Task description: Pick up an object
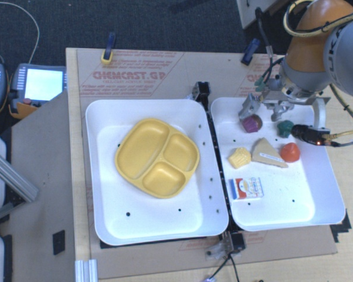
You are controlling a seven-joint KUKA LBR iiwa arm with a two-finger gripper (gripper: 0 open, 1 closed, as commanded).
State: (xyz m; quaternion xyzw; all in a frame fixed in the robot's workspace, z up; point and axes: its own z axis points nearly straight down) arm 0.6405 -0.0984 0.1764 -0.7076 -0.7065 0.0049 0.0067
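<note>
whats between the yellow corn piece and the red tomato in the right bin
The tan cheese wedge lies between the yellow corn piece and the red tomato, its tip toward the tomato, as the camera view shows.

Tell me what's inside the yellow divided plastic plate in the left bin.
The yellow divided plastic plate shows three bare compartments with nothing in them. The white bin floor beneath it is covered.

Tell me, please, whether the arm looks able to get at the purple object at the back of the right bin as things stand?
Probably yes. The gripper hangs just above the purple object, which lies apart from the yellow piece and the wedge, so nothing blocks a descent. The bin's back wall is close, though.
</note>
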